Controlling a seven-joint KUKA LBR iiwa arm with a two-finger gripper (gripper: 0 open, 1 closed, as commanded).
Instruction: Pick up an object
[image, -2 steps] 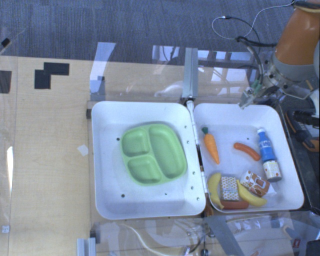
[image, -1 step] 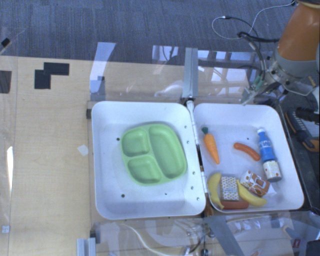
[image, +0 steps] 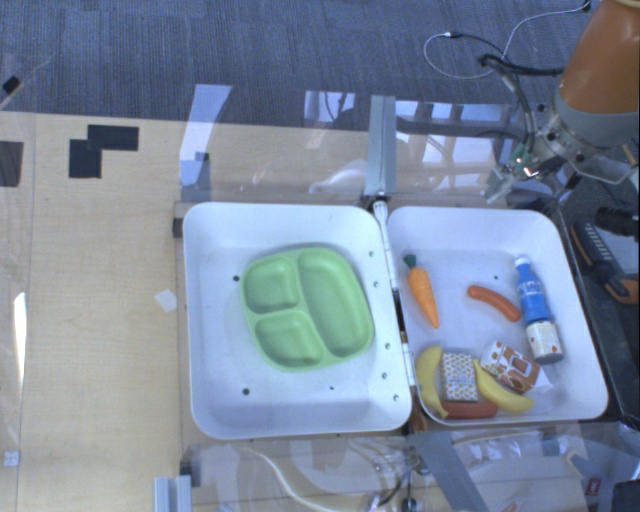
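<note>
The right bin (image: 560, 235) holds several small items: an orange carrot (image: 423, 295), a small sausage (image: 494, 302), a blue bottle with a white cap (image: 534, 308), a yellow banana (image: 503, 394), a checkered box (image: 459, 376) and a red-and-white packet (image: 510, 366). My gripper (image: 530, 180) hangs above the back rim of the right bin, well away from all of them. It is open, with nothing between its fingers.
The left bin (image: 215, 250) carries a green divided plate (image: 305, 307). A metal divider post (image: 381, 150) stands behind the seam between the bins. Cables (image: 470, 50) loop behind the arm at the back right.
</note>
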